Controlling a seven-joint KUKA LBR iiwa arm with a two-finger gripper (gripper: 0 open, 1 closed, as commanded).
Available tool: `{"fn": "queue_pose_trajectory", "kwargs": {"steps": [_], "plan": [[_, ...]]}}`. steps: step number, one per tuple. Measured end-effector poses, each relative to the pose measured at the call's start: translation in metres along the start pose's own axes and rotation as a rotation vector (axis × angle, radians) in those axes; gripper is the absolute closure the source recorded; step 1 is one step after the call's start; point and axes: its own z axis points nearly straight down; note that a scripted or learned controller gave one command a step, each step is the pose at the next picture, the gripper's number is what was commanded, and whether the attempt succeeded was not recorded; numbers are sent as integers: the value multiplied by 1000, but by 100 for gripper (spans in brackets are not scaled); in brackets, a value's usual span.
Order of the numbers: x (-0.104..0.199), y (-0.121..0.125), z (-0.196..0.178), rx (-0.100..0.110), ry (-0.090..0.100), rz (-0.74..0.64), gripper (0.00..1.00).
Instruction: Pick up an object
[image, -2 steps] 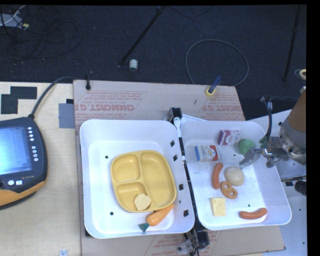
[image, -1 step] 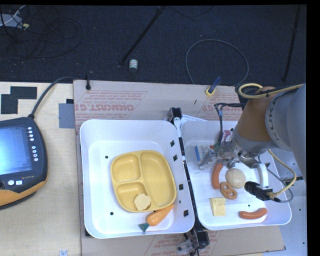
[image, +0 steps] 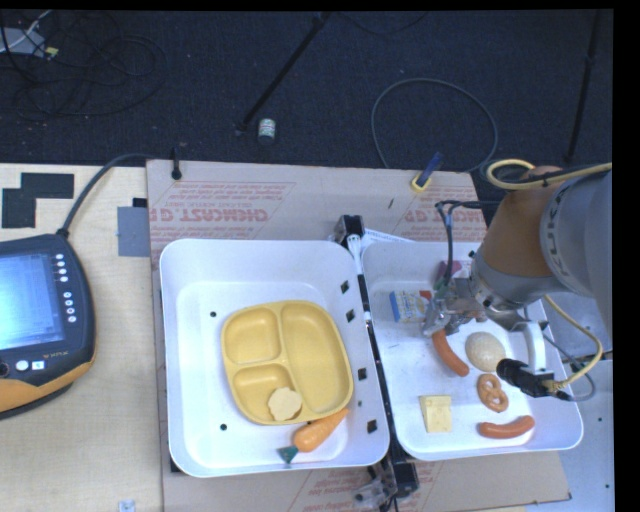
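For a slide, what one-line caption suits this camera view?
Tool hovers over right bin near sausage and egg; yellow tray in left bin.

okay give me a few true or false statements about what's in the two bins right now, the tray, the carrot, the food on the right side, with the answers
1. The yellow tray sits in the left bin. True.
2. The carrot lies inside a tray compartment. False: it lies on the bin floor against the tray's near edge.
3. A pale cookie rests in the tray's near compartment. True.
4. The cheese is in the left bin. False: it lies in the right bin.
5. The pretzel lies between the egg and a sausage. True.
6. The right bin has one sausage. False: a second one lies left of the egg.
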Motion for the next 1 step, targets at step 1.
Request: {"fn": "queue_pose_trajectory", "kwargs": {"steps": [1], "plan": [[77, -5, -113, -9, -1, -8, 100]]}}
